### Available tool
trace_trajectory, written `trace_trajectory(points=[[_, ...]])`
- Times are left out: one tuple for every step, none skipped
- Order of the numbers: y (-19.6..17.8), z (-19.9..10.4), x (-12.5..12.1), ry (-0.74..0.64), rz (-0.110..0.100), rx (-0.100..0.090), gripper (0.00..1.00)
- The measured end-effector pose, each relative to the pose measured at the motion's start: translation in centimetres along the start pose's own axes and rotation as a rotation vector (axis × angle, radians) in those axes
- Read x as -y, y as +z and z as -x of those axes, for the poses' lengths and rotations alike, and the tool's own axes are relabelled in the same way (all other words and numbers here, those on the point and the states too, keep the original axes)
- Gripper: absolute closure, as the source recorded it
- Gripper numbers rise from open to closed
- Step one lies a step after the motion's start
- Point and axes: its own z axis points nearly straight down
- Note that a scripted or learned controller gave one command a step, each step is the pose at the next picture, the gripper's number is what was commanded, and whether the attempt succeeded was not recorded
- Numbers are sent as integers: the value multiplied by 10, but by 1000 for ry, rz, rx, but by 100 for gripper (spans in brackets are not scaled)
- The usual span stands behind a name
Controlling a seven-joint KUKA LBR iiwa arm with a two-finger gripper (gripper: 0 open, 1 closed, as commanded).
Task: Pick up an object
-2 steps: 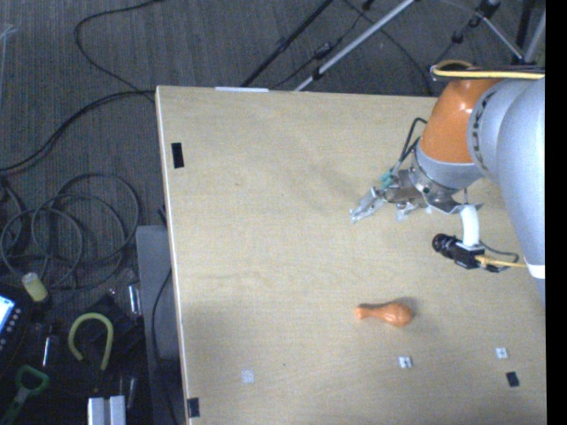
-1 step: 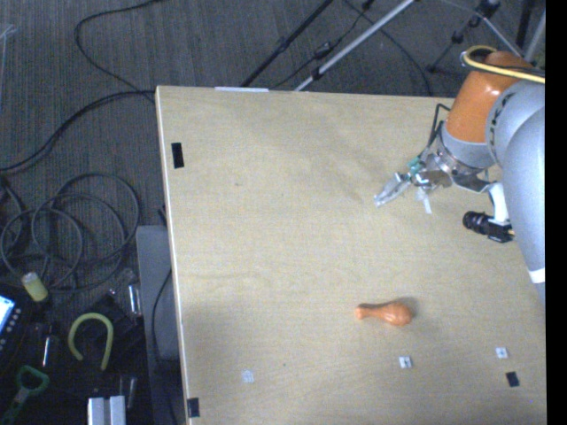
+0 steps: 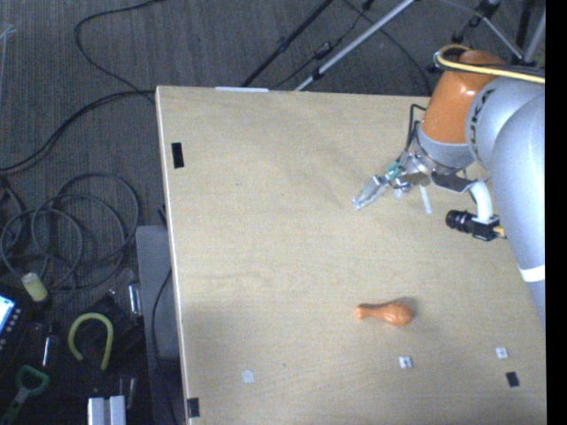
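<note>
I see the gripper [image 3: 376, 189] reaching leftward over the bare wooden bench [image 3: 266, 237], wrist tilted, grey arm [image 3: 518, 175] bent in from the right. I cannot tell how its jaws stand; nothing shows between them. The orange pear-shaped object [image 3: 386, 313] lies well below them, apart.

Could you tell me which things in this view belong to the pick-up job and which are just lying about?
Part of the job:
- orange pear-shaped object on the wooden board
- gripper, above and apart from it

Lying about:
- cables on the floor
- yellow-green hook
- tripod legs
</note>
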Motion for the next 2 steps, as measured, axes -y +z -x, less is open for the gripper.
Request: trace_trajectory(points=[[0, -40, -13, -75, 0, -1, 0], [0, -40, -13, -75, 0, -1, 0]])
